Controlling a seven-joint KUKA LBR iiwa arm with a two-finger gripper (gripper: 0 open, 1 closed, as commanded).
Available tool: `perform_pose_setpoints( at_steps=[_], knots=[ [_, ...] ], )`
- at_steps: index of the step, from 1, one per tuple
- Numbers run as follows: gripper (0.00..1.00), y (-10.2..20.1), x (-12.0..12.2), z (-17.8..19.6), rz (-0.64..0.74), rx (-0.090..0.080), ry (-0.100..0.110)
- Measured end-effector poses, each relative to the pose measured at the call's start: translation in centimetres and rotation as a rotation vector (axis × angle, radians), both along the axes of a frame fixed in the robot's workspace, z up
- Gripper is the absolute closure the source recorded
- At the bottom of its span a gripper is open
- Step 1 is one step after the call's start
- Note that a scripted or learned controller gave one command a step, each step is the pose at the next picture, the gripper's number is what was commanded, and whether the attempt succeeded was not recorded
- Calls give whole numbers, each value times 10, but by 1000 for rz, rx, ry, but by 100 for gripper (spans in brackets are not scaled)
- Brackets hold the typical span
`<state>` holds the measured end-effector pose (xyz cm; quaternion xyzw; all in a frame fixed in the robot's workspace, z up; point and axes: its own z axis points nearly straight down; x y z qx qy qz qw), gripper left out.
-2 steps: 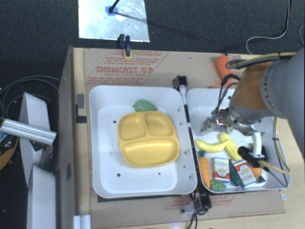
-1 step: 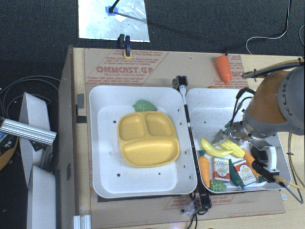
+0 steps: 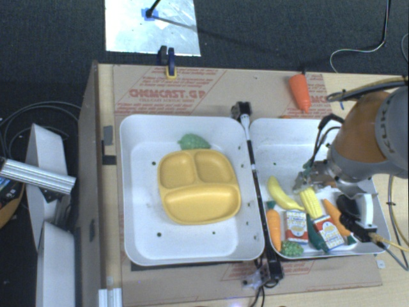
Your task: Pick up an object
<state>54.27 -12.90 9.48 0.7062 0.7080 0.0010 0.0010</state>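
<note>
**Right bin stock, with claw over the corn cob**

- Table [image 3: 192,85]: carries two white bins.
- Left bin [image 3: 144,235]: holds a yellow divided plate [image 3: 198,187] and a green leafy piece [image 3: 193,141] at the plate's 12 o'clock.
- Right bin [image 3: 281,139]: toy food heaped at its 6 o'clock.
- Claw [image 3: 308,179]: just above the heap; grip state cannot be told.
- Corn cob [image 3: 311,203]: nearest item, likely light, stiff, ridged plastic; best taken across its middle.
- Banana [image 3: 283,195]: at the cob's 9 o'clock, smooth, probably slippery.

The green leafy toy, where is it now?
The green leafy toy lies in the left white bin, touching the far edge of the yellow divided plate.
</note>
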Motion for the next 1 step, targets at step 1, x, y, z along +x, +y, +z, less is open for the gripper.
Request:
perform_pose_setpoints(
  at_steps=[1],
  knots=[
    [100, 61, 40, 91, 2, 1, -2]
  ],
)
